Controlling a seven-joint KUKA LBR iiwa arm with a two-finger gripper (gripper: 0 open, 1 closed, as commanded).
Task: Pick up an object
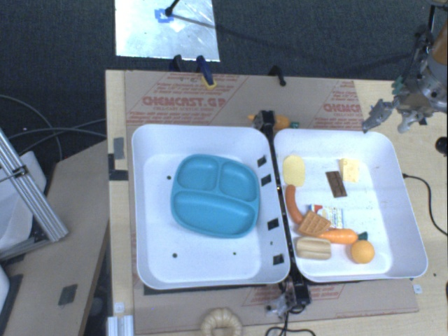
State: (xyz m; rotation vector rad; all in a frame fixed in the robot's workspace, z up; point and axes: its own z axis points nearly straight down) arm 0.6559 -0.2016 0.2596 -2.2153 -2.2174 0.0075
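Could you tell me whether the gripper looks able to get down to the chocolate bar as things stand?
Probably yes: the chocolate bar lies flat and apart from its neighbours, with nothing over it.

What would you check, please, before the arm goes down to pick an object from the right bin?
1. Gripper free of any object: ok, nothing between its fingers.
2. Gripper above the right bin: not ok, it sits past the far right corner.
3. Fingers spread for a grasp: ok, they look apart.
4. Isolated target available: ok, the brown bar lies apart from its neighbours.
5. Clustered items: not ok, the carrot, waffle piece and sausage crowd together.
6. Blue plate out of the path: ok, it lies in the left bin.
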